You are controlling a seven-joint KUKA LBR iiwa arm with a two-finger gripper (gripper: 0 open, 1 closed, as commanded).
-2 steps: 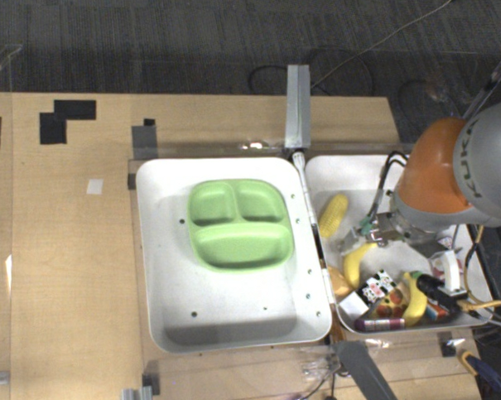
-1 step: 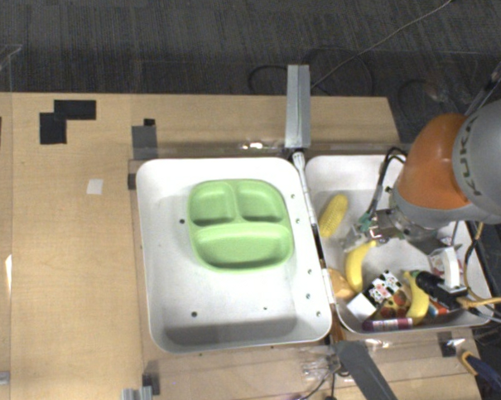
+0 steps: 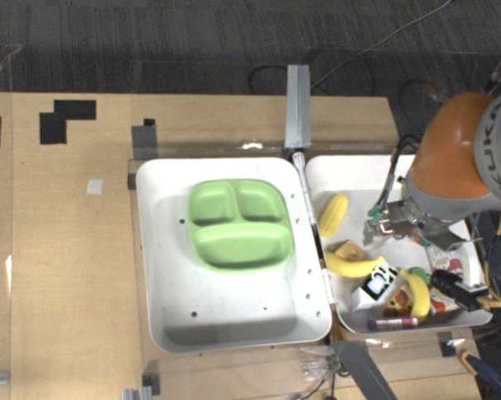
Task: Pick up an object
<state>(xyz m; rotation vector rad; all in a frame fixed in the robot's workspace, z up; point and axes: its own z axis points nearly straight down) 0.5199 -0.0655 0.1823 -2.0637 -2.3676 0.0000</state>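
Observation:
My gripper (image 3: pixel 382 224) hangs over the middle of the right bin (image 3: pixel 354 167), with the grey arm and its orange band coming in from the right. Just left of it lies a yellow corn cob (image 3: pixel 332 214). Below the gripper a banana (image 3: pixel 353 266) lies across the bin, with a brown lump (image 3: pixel 348 250) touching its upper side. A black-and-white cube (image 3: pixel 378 281) sits next to a second banana (image 3: pixel 417 295). I see nothing held between the fingers.
The left bin (image 3: pixel 166 265) holds a green divided plate (image 3: pixel 238 223). A purple marker (image 3: pixel 394 321) lies along the right bin's front wall, with a green item (image 3: pixel 420 275) and red packets (image 3: pixel 442 308) near the front right corner.

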